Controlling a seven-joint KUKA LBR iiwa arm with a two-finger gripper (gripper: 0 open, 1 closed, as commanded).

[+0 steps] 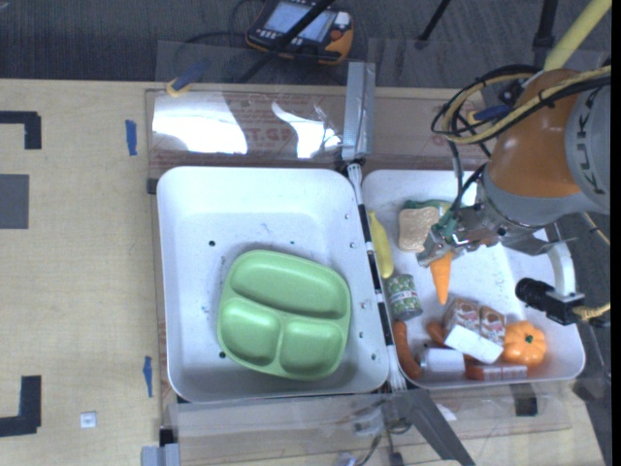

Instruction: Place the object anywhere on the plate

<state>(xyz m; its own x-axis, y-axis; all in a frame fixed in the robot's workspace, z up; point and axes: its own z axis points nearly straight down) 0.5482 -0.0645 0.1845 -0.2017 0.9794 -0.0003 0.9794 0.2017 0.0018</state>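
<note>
A green plate [284,312] with three compartments lies in the left bin [194,212], toward its front. An orange carrot [441,278] sits in the right bin [568,357], its tip pointing to the front. My gripper [452,240] is over the right bin, right at the carrot's thick back end. The wrist hides the contact, so whether the carrot is held is unclear. Nothing lies on the plate.
The right bin also holds a bread slice [417,226], a yellow piece [380,246] along the left wall, a green can [404,295], a red sausage [406,349], a small pumpkin [524,343] and a white box [471,343]. A metal divider [357,115] stands behind the bins.
</note>
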